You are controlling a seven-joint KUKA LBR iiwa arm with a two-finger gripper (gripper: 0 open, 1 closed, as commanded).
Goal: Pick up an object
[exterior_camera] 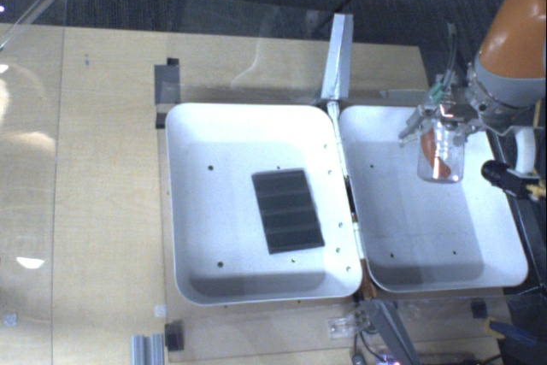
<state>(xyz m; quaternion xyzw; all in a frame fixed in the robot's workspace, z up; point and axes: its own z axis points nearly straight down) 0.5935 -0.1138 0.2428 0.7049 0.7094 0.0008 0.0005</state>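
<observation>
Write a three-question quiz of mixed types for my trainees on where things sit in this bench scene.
1. True or false: the dark ribbed pad lies in the right bin.
2. Which bin is the gripper over? A) left B) right
3. Fill in: the orange band sits ____ the wrist.

Key: 1 false, it lies in the left bin. 2 B, toward its far side, with a clear reddish object seen at it. 3 above.
</observation>
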